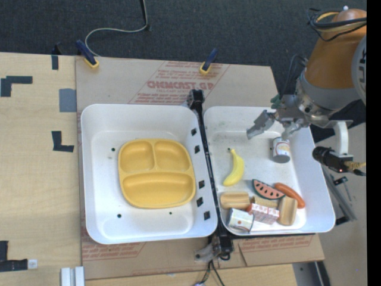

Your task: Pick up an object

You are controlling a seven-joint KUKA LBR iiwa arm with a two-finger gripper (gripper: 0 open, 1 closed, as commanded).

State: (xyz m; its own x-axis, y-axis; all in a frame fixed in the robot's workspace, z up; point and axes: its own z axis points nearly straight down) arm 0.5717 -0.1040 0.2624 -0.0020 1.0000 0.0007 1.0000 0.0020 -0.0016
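Right bin point(309, 219): gripper point(272, 133) hangs over upper part, fingers spread apart, nothing between them. One finger point(259, 126) points toward bin centre, other point(285, 142) sits just above small grey can point(281, 150); contact cannot be told. Banana point(234, 168) lies near bin's left wall, apart from gripper. Along near edge, clustered: watermelon slice point(265, 191), hot dog point(290, 195), bread roll point(234, 199), small boxes point(253, 215). Left bin point(98, 159): yellow divided plate point(157, 173) at centre. Orange band of arm point(333, 40) at upper right.
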